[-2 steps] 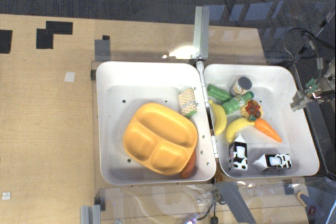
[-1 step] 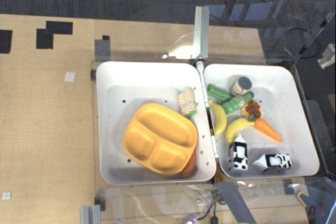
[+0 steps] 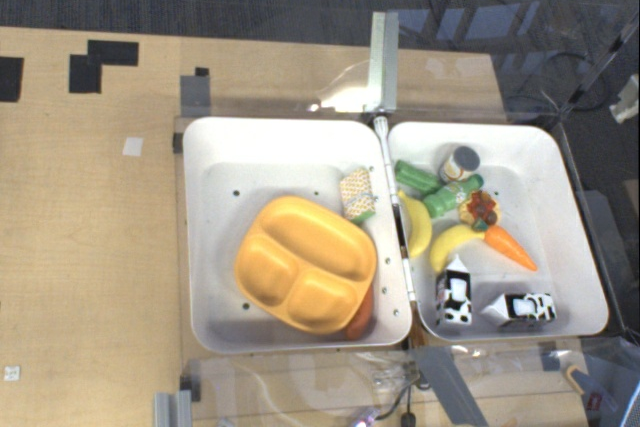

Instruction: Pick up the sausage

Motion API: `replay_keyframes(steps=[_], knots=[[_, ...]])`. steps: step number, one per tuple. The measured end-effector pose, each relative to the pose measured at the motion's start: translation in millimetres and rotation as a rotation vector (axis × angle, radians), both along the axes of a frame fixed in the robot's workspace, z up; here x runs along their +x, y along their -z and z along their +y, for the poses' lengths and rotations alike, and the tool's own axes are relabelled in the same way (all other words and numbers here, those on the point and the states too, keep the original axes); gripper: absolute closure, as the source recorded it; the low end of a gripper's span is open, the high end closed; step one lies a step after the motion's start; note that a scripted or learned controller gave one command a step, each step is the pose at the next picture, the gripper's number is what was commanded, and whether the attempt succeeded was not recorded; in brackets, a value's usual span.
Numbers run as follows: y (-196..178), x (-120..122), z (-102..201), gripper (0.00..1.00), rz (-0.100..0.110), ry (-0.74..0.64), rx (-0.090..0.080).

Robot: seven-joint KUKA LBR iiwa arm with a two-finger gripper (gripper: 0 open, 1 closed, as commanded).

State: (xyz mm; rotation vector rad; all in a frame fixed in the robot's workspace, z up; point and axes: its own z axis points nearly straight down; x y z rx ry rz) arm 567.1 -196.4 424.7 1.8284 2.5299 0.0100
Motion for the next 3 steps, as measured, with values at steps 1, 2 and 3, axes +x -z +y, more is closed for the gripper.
replay_keyframes(steps=[1,2,3], knots=[[-12.8,1.8,0.7,1.0,-0.01,-0.006,-0.003],[-25.8,3.3,1.2,1.0,-0.019,-0.011,-0.007],[-38.8,4.8,1.6,1.0,-0.029,-0.016,-0.011]])
